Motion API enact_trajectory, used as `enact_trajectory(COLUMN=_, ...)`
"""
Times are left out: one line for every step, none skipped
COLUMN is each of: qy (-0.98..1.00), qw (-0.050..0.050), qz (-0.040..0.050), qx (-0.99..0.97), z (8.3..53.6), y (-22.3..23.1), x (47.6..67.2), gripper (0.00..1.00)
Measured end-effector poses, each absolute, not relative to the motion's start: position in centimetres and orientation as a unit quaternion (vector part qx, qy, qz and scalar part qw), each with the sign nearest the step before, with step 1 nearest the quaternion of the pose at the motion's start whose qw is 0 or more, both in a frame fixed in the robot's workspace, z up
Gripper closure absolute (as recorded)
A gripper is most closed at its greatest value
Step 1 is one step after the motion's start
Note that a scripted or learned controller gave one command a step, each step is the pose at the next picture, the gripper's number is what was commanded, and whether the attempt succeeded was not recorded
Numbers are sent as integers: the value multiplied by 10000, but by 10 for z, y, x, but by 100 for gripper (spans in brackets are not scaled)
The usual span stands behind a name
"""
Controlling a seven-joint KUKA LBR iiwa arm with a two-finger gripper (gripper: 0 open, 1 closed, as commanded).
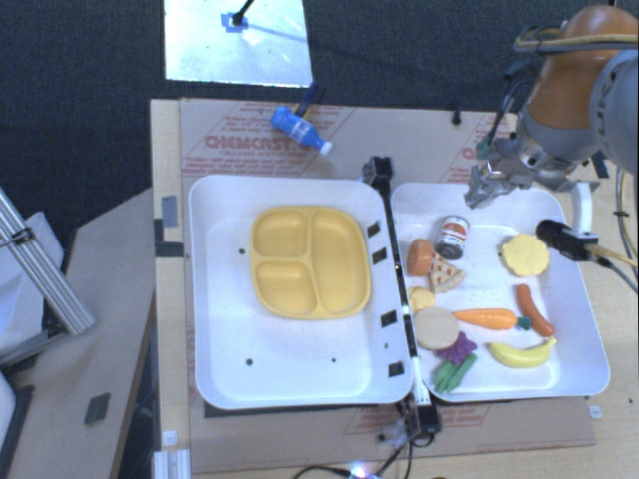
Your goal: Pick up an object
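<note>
The small can (453, 237) lies near the far edge of the right bin (579, 367), toy foods crowding its near side. The hand (483, 190) hovers just beyond the can, touching nothing; its opening cannot be told. Left of the can, the left bin (215, 367) carries a yellow tray (308, 260).

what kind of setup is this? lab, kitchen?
Most likely a robotics lab pick-and-place bench, not a kitchen: two white bins on a board, toy food like a banana and carrot, and a robot claw above the right bin.

Grey arm with orange band (584, 78) is seen reaching in from right, wrist bent down, metal two-finger claw (481, 188) lowered.
</note>
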State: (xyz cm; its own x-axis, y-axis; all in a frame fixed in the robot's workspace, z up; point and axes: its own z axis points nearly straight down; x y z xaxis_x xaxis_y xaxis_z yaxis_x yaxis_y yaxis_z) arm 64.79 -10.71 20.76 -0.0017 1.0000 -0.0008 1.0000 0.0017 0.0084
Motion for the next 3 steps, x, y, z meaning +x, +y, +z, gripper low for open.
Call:
enact_trajectory(qy=7084, qw=12, qz=15, qx=7058, z=226, y=-107, x=649, gripper=100)
enact_trajectory(qy=7104, qw=0, qz=13, qx=7038, z=234, y=-55, x=630, gripper=100)
enact_trajectory(qy=7101, qw=-13, qz=2, qx=7041, z=221, y=-8, x=604, gripper=100)
